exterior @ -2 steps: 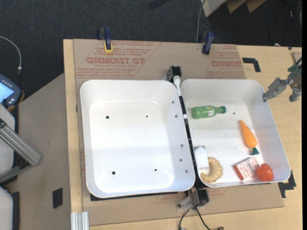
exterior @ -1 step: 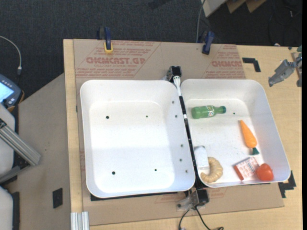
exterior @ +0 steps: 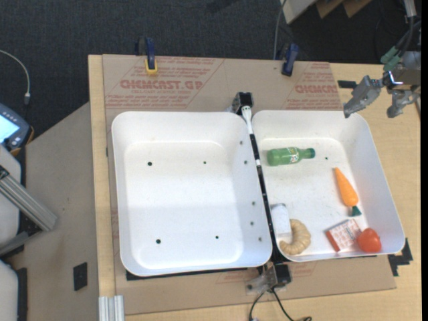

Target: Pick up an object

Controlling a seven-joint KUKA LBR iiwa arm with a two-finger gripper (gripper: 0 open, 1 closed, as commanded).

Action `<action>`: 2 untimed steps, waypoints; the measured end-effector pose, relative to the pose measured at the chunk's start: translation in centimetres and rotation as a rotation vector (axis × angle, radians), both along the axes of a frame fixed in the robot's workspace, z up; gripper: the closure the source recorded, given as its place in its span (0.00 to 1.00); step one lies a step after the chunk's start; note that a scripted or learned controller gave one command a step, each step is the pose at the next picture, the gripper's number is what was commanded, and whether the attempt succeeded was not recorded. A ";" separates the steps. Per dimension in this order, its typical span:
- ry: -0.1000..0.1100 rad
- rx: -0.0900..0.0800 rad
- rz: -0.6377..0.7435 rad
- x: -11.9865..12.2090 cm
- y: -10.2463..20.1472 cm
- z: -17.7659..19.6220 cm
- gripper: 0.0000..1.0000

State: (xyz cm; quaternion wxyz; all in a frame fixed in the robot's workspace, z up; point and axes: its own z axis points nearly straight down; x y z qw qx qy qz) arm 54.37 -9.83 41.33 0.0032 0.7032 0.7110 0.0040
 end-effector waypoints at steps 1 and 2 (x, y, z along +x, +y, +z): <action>-0.002 0.000 -0.004 -3.8 5.0 7.9 0.00; 0.004 -0.003 -0.010 -3.6 4.7 8.5 1.00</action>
